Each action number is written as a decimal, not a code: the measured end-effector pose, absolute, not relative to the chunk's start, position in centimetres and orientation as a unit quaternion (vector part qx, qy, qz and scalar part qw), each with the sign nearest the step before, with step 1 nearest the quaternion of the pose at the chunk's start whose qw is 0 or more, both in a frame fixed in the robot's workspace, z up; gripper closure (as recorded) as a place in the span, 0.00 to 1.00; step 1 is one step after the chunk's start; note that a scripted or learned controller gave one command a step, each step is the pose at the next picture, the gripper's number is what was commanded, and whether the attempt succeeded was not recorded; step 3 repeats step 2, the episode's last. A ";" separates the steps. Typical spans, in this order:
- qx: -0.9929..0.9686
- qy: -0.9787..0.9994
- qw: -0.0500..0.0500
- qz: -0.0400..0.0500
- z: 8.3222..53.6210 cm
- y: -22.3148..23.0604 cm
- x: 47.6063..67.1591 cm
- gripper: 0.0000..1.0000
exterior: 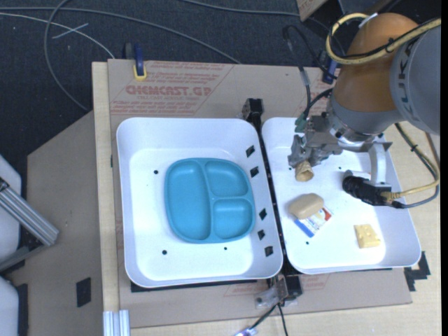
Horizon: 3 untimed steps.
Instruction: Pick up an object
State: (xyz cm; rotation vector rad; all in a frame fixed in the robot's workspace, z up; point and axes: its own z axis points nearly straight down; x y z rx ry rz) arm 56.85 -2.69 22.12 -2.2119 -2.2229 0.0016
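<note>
Tan cork-like piece (304, 172) sits at the hand (302, 161) tips, apparently pinched, over the right bin (392, 254).

Brown board (171, 89) under bins: red "CHEMCAST GP" (smaller lines unreadable).

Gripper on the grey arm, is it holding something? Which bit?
Cannot be told. The two-finger gripper hangs right over a small tan cork-like piece in the right white bin, hiding any hold.
</note>
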 end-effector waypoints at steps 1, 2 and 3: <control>-0.705 -0.709 0.002 0.000 23.2 2.0 55.2 1.00; -0.705 -0.709 0.003 0.001 22.6 7.0 52.3 1.00; -0.705 -0.709 0.003 0.001 22.6 7.0 52.3 1.00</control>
